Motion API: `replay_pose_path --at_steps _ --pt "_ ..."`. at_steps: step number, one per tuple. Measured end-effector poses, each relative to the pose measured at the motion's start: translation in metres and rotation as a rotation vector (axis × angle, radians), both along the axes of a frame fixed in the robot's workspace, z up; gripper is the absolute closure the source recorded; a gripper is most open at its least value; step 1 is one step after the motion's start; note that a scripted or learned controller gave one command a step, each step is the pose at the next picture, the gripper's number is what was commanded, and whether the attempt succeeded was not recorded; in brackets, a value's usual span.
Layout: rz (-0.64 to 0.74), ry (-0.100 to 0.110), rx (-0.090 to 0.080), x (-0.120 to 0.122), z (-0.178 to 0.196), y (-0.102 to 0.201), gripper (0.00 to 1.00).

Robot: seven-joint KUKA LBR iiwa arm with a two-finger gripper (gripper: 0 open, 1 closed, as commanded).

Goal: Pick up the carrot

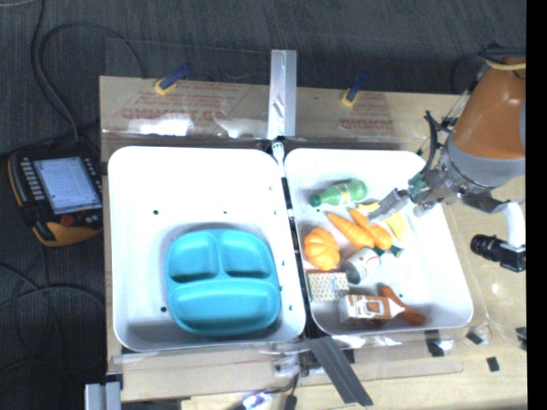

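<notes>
Now lower your claw (395,202), whose state I cannot tell, squarely over the carrot (350,228) lying beside the pumpkin (321,248).

Two shallow white bins side by side on bench. Left bin (137,229): blue divided tray (224,282), lower centre. Right bin (444,272): green bottle (338,193) near upper wall; carrot (352,227) below it, lying diagonally, second orange piece (380,233) just beside; small pumpkin (321,248) left of carrot; can (362,265), brown carton (367,308) and checkered packet (322,285) lower down. Gripper (395,200) over upper right of right bin, near carrot, nothing visibly held. Grey arm with orange band (494,118) entering from right. Teach pendant (53,190) on floor at left.
</notes>
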State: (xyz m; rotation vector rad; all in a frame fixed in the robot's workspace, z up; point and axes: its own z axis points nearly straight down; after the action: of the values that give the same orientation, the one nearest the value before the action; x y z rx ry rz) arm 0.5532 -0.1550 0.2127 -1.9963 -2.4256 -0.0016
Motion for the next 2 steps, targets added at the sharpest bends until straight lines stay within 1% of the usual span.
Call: replay_pose_path --at_steps 1,2 --pt "0.101 0.001 0.001 0.0251 -0.1195 0.0158 0.00" --pt "0.101 0.001 0.002 0.0250 -0.1110 0.0163 1.00"
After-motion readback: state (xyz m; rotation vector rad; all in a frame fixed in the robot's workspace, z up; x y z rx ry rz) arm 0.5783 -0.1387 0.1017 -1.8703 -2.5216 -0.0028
